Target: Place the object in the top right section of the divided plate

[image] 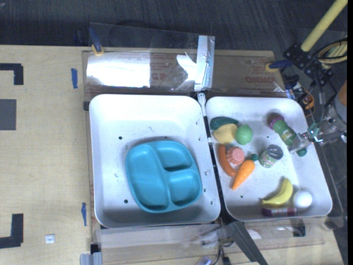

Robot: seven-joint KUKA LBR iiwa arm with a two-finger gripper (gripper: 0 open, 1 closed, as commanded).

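Note:
A blue divided plate [139, 176] lies in the left bin [110, 120], with its top right section [175, 155] bare. The right bin [322, 195] holds toy foods: a carrot [242, 173], a banana [280, 192], a white egg [302, 199], a green lime [244, 133], a yellow piece [225, 132], a small jar [271, 154] and a green bottle with a purple cap [282, 127]. My gripper [306, 138] hangs at that bin's right edge, just right of the bottle and low over the bin floor. Nothing is visibly held.
A clear plastic sheet with tape [160, 65] stands behind the left bin. Cables and a yellow pole [325, 21] crowd the top right corner. A dark green piece [220, 122] and an orange piece with a pink toy [236, 155] lie near the divider between the bins.

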